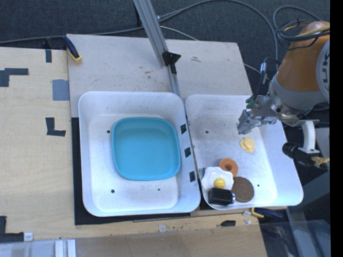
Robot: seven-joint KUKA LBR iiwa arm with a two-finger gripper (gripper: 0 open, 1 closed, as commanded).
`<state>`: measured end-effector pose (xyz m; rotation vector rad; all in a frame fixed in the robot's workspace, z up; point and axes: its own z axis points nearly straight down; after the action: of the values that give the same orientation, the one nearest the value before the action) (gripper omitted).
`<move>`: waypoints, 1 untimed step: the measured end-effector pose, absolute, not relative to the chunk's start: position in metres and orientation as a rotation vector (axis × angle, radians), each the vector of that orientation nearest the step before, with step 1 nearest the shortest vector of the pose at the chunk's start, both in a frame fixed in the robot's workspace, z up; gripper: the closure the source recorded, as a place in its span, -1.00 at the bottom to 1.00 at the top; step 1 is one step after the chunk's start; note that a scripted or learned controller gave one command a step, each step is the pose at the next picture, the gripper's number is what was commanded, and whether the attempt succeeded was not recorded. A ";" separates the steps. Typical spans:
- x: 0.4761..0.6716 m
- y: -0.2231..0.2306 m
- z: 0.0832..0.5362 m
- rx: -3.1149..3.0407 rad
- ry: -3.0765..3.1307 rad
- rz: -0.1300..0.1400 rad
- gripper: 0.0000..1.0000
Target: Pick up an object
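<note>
In the right bin (214, 111) lie a small pale yellow piece (247, 144), an orange ring (229, 166), a white fried egg with a yellow yolk (217, 179), a brown round disc (243, 189) and a black block (220, 197). My gripper (244, 125) hangs over the right bin's upper right part, just above and left of the yellow piece. I see nothing between its fingers.
The left bin (96, 143) holds a blue square plate (145, 148). A grey metal pole (155, 31) slants down from the top to the gap between the bins. Cables run behind the bench at the upper right.
</note>
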<state>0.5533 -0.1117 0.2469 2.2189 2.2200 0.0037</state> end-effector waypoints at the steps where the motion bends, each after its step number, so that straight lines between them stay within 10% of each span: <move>1: 0.554 -0.056 0.233 2.217 2.228 -0.001 1.00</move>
<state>0.5543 -0.0559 0.2334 2.2174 2.2277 -0.0007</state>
